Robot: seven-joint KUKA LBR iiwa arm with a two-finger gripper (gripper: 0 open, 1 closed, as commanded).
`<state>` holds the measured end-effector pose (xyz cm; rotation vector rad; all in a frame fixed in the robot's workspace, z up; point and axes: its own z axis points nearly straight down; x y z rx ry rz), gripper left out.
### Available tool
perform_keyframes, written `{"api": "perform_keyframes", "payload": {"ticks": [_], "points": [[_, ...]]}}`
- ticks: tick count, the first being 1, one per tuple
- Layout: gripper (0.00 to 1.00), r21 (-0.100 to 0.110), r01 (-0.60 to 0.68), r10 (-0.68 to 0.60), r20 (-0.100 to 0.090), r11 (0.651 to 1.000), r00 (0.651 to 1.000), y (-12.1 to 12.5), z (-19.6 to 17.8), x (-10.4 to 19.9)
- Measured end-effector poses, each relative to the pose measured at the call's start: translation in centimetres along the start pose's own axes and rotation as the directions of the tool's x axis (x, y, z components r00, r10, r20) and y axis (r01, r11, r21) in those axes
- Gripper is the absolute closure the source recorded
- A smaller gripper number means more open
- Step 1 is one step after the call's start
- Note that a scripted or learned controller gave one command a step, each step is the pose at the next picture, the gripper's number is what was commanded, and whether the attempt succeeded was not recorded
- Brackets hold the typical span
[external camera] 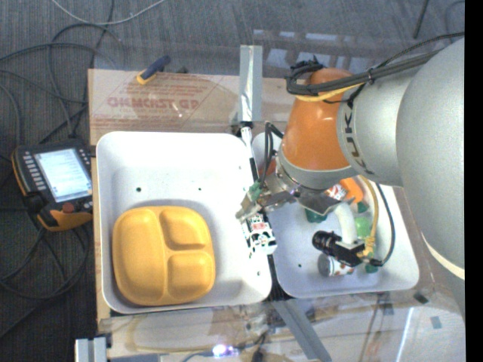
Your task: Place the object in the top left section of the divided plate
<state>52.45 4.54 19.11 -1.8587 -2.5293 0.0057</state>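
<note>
Left white bin (151, 153) holds a yellow divided plate (164, 254); gripper (260, 202) finger state unclear

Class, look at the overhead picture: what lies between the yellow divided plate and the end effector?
In the camera view, bare white floor of the left bin lies between the plate and the end effector, which sits over that bin's right rim.

Grey arm (423, 127) bent low, hand (260, 221) apparently pointing down
</note>
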Motion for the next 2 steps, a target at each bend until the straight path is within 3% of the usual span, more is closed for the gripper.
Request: {"api": "perform_keyframes", "payload": {"ticks": [1,2], "points": [[1.0,0.001,-0.106,0.106,0.0,0.994,0.994,3.71,5.18,8.15],[0.0,0.001,-0.105,0.105,0.001,0.994,0.994,3.72,5.18,8.14]]}}
